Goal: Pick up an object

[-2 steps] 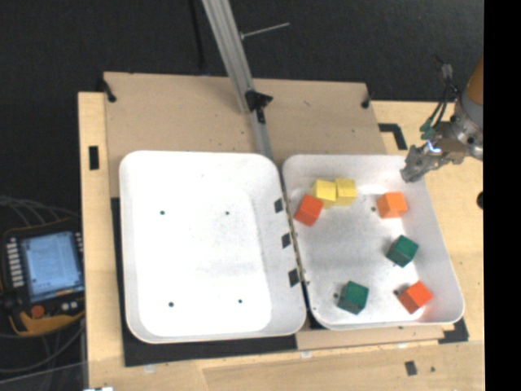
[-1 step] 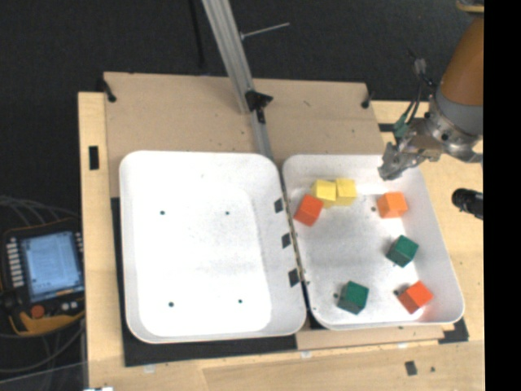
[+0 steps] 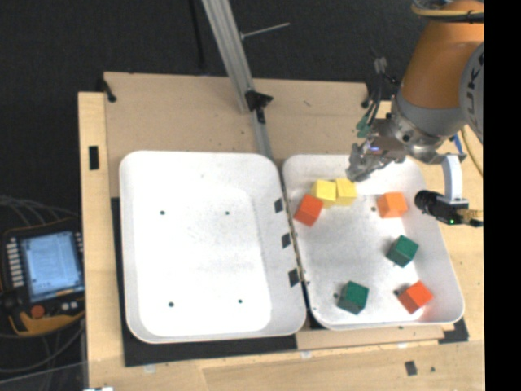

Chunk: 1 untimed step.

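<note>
Robotics lab, plywood bench (image 3: 203,96) w/ two white bins (image 3: 130,218), teach pendant (image 3: 45,271) (screen lit), alu. camera post (image 3: 232,47)

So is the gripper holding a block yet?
No. The gripper hovers just above the two yellow blocks, which lie in the right bin.

The light is even and fairly bright, falling from above; the two white bins (image 3: 203,243) come close to washing out, with little surface detail; the blocks throw only short, soft shadows on the bin floor; the floor around the table (image 3: 195,96) stays dark and nearly featureless; the small screen (image 3: 50,263) at the left glows pale blue; the whole picture is soft and low in resolution, edges slightly fuzzy.
</note>
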Each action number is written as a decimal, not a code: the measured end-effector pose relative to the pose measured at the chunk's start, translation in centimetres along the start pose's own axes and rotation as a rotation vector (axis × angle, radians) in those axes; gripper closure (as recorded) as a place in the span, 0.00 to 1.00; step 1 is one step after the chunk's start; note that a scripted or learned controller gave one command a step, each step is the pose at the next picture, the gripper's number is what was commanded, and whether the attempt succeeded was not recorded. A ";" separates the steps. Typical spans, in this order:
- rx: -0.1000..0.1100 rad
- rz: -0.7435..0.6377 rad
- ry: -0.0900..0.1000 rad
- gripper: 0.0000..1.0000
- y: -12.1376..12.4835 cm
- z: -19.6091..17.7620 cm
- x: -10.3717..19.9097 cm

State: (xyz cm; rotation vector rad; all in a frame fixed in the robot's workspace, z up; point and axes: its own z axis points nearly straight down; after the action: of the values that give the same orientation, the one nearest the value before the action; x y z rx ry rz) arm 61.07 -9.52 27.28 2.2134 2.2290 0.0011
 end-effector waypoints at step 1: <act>0.000 0.000 0.001 1.00 -0.4 0.0 5.2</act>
State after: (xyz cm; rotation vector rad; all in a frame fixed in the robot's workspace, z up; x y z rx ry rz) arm 60.65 -4.30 27.27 2.2140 2.2294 0.0012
